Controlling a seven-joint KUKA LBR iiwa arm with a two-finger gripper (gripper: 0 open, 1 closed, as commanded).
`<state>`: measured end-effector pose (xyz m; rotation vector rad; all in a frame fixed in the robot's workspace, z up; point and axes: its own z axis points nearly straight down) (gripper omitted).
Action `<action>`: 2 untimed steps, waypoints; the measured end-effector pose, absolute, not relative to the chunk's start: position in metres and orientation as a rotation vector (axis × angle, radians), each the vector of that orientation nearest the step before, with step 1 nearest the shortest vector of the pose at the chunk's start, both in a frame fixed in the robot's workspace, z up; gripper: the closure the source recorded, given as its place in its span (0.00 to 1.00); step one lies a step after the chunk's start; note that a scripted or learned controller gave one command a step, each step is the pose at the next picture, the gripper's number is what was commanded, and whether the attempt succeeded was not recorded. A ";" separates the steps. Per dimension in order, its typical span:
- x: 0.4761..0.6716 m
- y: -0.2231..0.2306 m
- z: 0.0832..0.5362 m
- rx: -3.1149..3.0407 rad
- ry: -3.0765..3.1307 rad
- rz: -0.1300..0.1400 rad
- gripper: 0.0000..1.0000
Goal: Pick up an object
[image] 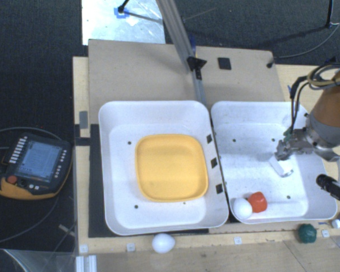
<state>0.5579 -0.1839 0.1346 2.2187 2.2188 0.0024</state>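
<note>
The gripper (281, 164) is lowered in the right bin (238, 120); its state cannot be told. The cup (257, 202), at seven o'clock, must be approached.

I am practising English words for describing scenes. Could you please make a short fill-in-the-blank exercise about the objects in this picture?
1. The yellow plate lies in the ____ bin of the camera view.
2. The orange object in the right bin touches a ____ ball.
3. A white egg-shaped object lies ____ the bins, on the bench.
4. The gripper is above the ____ bin.

Missing words: left; white; outside; right
</note>
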 end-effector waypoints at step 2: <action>0.574 -0.192 0.241 2.217 2.219 0.004 1.00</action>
